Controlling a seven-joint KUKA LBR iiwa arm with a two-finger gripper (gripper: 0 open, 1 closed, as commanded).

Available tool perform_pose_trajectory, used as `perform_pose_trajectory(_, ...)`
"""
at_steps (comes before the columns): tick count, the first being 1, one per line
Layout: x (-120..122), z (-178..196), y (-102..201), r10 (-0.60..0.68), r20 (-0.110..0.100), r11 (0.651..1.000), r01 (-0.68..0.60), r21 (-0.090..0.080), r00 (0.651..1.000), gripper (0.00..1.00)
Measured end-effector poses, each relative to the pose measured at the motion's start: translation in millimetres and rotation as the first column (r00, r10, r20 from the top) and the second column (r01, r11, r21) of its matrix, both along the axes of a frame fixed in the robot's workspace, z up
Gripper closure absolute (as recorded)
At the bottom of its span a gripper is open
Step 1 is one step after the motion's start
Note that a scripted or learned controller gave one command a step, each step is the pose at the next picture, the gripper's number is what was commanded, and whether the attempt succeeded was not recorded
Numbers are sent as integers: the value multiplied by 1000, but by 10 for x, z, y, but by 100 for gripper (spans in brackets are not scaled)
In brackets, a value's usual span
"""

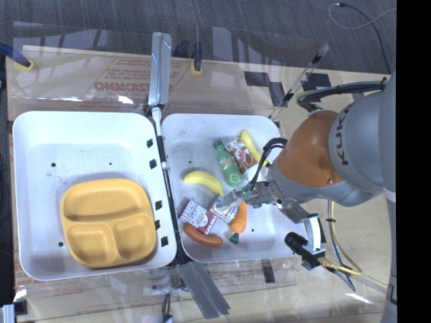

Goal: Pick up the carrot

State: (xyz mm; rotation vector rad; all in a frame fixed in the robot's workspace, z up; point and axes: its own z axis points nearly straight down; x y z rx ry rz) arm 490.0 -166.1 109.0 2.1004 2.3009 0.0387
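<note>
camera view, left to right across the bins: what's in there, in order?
Yellow plastic compartment tray → small red-and-white carton → yellow toy banana → green plastic bottle → orange toy carrot → grey arm's gripper.

"KUKA" letters on arm (350, 147), partly visible

Pincer (237, 195) lower centre-right, just above carrot (239, 219) in right bin (176, 130); sausage (203, 236), banana (203, 180), green bottle (227, 161) near. Yellow tray (108, 221) in left bin (40, 133).
</note>
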Motion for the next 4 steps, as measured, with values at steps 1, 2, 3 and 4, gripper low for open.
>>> perform_pose_trajectory(1,30,119,1,7,7,1000,-7,-4,1000,100)
perform_pose_trajectory(2,366,950,369,63,-37,998,-63,0,997,100)
perform_pose_trajectory(3,365,948,367,62,-38,998,-62,0,997,0)
perform_pose_trajectory(4,116,-53,-192,183,-35,983,-183,-1,982,0)
